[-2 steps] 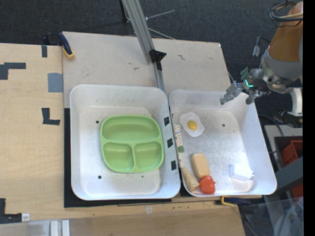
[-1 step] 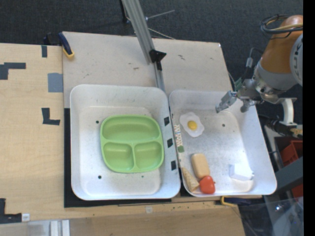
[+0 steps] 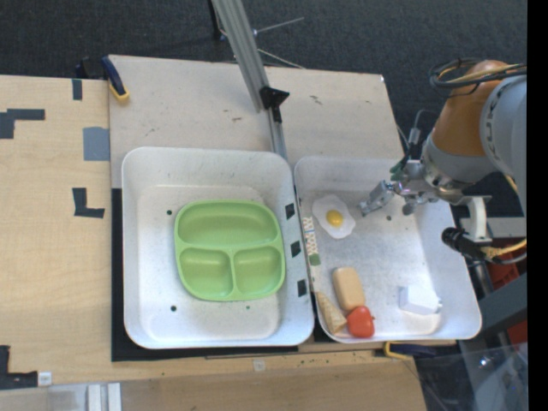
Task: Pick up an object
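Right bin (image 3: pixel 445 255): one fried egg (image 3: pixel 333 217), one bread (image 3: pixel 348 287), one tomato (image 3: pixel 360 322). Tool (image 3: pixel 381 199) fingers apart, holding nothing.

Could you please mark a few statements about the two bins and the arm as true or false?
1. The green divided plate lies in the left bin. True.
2. The fried egg sits on the green plate. False: it lies in the right bin.
3. The red tomato rests near the right bin's front edge. True.
4. The gripper hangs over the left bin. False: it is over the right bin, beside the egg.
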Controlling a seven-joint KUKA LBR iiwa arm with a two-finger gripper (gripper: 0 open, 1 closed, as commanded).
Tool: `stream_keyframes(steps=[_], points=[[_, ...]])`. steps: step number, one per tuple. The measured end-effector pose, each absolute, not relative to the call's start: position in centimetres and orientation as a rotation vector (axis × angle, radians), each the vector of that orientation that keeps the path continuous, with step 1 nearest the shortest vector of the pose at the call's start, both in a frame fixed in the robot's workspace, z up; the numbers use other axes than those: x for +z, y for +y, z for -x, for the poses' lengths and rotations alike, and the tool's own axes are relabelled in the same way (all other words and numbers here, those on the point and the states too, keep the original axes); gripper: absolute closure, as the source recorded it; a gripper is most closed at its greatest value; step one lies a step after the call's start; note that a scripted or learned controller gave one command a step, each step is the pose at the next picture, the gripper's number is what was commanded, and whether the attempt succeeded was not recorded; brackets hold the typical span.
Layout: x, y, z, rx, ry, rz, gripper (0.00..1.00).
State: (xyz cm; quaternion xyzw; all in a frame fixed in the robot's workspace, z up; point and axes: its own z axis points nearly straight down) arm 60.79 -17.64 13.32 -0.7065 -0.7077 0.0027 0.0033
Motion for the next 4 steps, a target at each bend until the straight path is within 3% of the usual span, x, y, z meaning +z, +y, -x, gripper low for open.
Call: stream_keyframes(steps=[1, 2, 4], points=[[8.8, -17.6, -60.8, 0.002, -2.223, 2.221, 0.00], [10.0, -17.6, -60.9, 0.001, -2.226, 2.219, 1.00], [22.0, -17.6, -61.5, -0.005, -2.227, 2.223, 1.00]])
